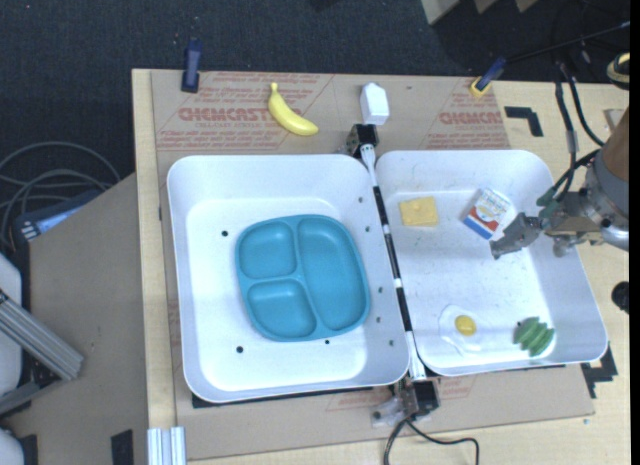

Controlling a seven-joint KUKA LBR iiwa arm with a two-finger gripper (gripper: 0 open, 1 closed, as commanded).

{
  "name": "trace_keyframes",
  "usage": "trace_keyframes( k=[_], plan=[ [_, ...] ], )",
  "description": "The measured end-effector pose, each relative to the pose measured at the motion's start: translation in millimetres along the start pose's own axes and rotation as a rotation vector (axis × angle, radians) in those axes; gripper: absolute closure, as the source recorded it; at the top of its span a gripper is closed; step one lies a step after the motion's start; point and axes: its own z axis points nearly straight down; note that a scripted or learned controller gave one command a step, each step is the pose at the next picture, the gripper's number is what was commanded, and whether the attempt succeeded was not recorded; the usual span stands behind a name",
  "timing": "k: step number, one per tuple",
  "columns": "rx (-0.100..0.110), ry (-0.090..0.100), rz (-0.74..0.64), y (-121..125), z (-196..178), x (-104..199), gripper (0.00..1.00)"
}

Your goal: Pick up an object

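Bench [250, 113]: flat board with red printed lettering; it carries both bins side by side.
Left bin [200, 253]: shallow white tub on the left half of the bench, rim touching the right bin along the centre seam.
Right bin [560, 293]: shallow white tub on the right half of the bench; it contains four small items.
Blue plate [300, 275]: sectioned plate with three compartments, lying flat at the middle of the left bin floor.
Arm [612, 193]: enters from the right edge of the view and reaches over the right bin's far right part.
Gripper [510, 237]: dark fingers pointing left and slightly down, over the right bin floor just below the small carton. Nothing is visible between the fingers. How far they are parted cannot be determined.
Banana [290, 113]: yellow, curved, lying on the bench outside the bins, behind the left bin's rear rim.
Small carton [486, 212]: white with blue and red print, tilted, in the rear part of the right bin, just beside the gripper tip.
Yellow cracker [419, 213]: square and flat, in the rear left part of the right bin, near the carton but apart from it.
Green item [534, 336]: ridged, at the front right corner of the right bin.
Fried egg [464, 328]: white with a yellow centre, at the front of the right bin, near the green item.
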Motion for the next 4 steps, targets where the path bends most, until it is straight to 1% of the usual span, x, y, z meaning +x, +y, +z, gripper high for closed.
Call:
trace_keyframes(
  k=[1,2,3,4],
  plan=[
    [0.002,0.001,0.0,57,118,50,0.0],
    [-0.001,-0.001,0.0,106,161,29,0.0],
    [-0.002,-0.001,-0.001,168,160,25,0.0],
    [0.0,0.0,-0.001,169,160,45,0.0]
  ],
)
